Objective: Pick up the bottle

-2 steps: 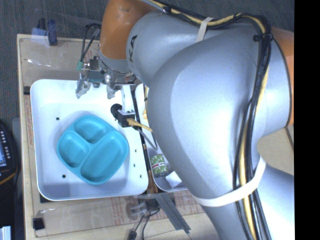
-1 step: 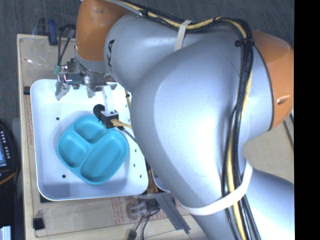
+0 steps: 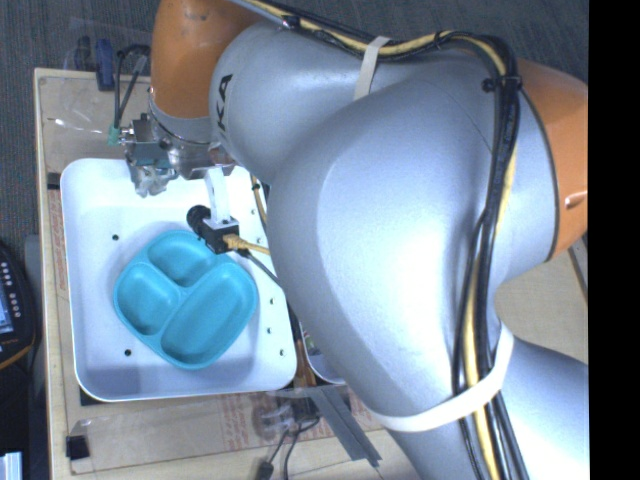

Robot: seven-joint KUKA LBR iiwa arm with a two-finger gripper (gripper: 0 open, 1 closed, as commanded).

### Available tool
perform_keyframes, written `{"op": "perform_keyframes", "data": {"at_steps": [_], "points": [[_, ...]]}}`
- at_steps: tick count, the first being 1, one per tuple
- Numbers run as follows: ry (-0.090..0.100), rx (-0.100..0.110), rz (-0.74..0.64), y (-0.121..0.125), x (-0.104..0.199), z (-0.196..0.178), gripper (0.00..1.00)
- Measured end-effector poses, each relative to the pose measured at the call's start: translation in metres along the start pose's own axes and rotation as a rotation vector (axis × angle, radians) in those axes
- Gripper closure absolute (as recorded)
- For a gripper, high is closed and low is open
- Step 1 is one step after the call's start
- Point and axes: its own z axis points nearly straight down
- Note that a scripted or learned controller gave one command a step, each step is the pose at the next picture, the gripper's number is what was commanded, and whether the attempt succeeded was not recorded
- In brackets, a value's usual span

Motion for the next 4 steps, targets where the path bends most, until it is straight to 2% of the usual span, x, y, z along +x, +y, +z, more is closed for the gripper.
{"op": "perform_keyframes", "data": {"at_steps": [1, 2, 4], "points": [[0.0, -0.002, -0.164, 0.002, 0.046, -0.066, 1.0], [0.0, -0.003, -0.259, 0.004, 0.042, -0.088, 1.0], [0.001, -0.001, -0.275, 0.003, 0.047, -0.106, 1.0]]}}
